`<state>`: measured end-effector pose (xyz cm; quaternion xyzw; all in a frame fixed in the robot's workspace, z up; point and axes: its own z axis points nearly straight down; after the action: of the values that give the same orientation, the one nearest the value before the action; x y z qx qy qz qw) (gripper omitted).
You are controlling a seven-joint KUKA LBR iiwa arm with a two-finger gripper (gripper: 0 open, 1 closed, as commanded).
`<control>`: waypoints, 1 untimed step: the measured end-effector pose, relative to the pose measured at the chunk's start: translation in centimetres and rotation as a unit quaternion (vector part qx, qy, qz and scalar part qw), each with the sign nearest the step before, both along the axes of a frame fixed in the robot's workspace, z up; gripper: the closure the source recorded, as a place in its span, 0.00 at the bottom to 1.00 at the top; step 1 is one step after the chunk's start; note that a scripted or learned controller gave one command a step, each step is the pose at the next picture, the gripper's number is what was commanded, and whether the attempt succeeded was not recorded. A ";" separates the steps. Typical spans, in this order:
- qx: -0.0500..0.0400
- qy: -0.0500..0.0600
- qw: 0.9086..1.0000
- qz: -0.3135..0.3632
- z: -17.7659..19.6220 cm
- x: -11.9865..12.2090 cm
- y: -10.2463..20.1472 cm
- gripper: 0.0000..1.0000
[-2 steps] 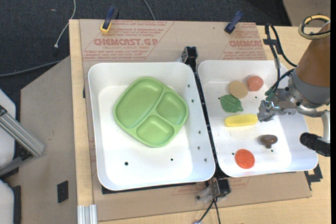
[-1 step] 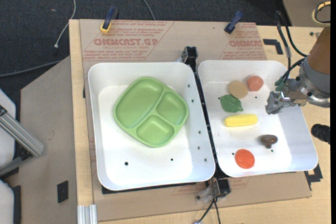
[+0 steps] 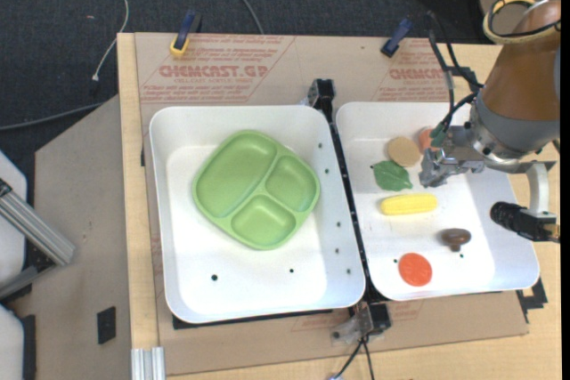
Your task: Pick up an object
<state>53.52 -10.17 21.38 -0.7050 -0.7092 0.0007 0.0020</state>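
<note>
Now | jaws (image 3: 434,174): grip state unclear | smooth green three-compartment tray (image 3: 256,189) | glossy yellow corn (image 3: 409,206)

Both white bins (image 3: 178,280) look like smooth, faintly glossy plastic, as does the green divided plate (image 3: 256,189). The bench top (image 3: 223,62) is matt printed cardboard, and the floor (image 3: 62,22) beyond looks like rough dark carpet. The gripper (image 3: 434,171) looks like dull grey metal.
</note>
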 end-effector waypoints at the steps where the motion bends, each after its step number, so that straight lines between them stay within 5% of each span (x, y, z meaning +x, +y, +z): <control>1: 0.000 0.000 1.000 0.000 0.3 0.7 5.1 1.00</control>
<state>54.23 -5.11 21.68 -0.7048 -0.7094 0.0005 0.0021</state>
